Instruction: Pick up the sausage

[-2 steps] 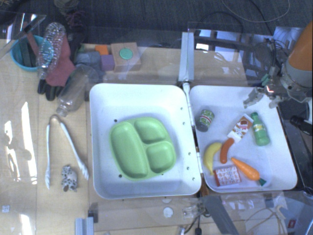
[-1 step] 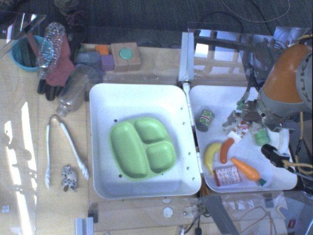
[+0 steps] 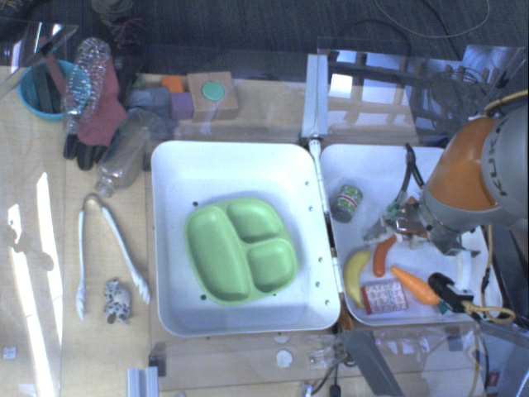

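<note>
The sausage is a short red-orange piece lying nearly upright in the right bin, toward its front middle. My gripper hangs just above and to the right of the sausage's upper end, close to it or touching it. The metal parts of the gripper hide the tip of the sausage. The arm's orange band rises behind the gripper on the right.
Around the sausage lie a yellow banana to its left, an orange carrot to its right, and a red packet in front. A green can sits further back. The left bin holds a green divided plate.
</note>
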Robot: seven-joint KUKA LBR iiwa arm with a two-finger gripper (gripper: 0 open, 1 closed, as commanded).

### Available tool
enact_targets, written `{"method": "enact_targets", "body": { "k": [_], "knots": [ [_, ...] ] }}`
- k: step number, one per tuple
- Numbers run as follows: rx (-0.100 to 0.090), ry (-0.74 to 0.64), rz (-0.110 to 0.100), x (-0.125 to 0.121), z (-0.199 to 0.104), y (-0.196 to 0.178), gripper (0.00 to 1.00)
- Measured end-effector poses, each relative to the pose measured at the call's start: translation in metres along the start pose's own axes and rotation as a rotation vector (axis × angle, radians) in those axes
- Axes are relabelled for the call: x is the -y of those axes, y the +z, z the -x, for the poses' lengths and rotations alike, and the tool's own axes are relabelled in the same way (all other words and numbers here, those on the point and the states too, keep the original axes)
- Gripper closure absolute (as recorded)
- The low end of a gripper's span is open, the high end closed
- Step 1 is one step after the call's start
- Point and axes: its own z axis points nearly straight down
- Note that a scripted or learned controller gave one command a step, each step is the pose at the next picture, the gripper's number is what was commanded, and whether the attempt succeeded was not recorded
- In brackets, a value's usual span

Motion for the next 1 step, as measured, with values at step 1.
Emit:
{"method": "enact_targets", "body": {
  "k": [1],
  "knots": [
    [0.000,-0.003,0.010,-0.0038,-0.0013,-0.0129,1.00]
  ]
}}
